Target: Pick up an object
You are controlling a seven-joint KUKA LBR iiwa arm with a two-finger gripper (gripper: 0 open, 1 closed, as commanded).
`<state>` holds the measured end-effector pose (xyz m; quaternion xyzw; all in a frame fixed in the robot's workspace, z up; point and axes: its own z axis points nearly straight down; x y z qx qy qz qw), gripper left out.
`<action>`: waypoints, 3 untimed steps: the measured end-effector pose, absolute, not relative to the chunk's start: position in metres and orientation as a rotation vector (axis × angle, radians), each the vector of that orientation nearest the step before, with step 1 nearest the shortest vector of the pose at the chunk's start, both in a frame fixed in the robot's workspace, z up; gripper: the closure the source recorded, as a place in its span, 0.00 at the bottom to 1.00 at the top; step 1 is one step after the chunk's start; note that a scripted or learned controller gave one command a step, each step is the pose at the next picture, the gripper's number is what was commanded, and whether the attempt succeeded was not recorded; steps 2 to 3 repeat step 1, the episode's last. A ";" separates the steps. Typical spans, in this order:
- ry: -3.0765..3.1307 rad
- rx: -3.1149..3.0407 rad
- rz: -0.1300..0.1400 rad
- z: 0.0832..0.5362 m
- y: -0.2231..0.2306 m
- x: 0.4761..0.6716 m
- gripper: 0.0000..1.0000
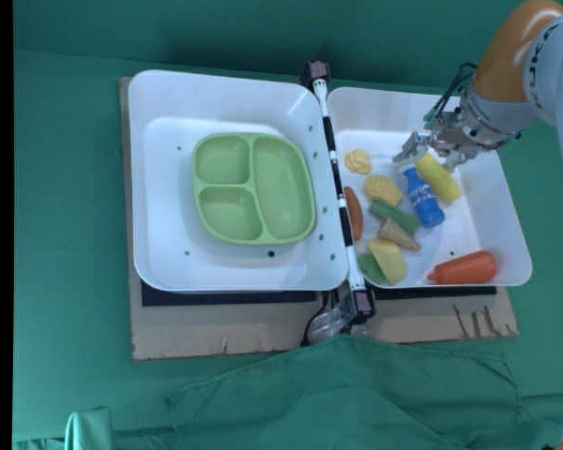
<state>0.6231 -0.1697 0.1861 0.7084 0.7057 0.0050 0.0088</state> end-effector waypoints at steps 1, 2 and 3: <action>2.196 2.209 0.019 0.201 -0.172 0.625 1.00; 2.196 2.209 0.019 0.201 -0.172 0.625 1.00; 2.196 2.209 0.019 0.201 -0.172 0.625 1.00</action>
